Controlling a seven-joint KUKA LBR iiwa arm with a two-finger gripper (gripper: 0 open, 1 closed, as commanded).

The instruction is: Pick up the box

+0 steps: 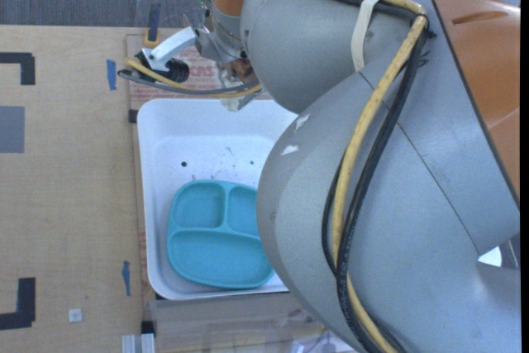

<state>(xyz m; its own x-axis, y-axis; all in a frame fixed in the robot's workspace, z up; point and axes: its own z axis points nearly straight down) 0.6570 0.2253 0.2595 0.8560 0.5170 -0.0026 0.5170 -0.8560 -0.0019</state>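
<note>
The arm's grey bulk covers most of the camera view. Its wrist and gripper (221,54) reach down at the top centre, just beyond the far rim of the near white bin (153,169). A flat pinkish-brown printed surface (197,75), probably the box, lies right under and left of the gripper; most of it is hidden by the wrist. Whether the gripper touches it cannot be told. A white bracket with black cables (161,58) sticks out left of the wrist.
A turquoise divided plate (211,236) lies in the near bin's lower part. The wooden bench (66,178) with black corner marks and blue tape bits spreads to the left. Yellow-sheathed cables run along the arm.
</note>
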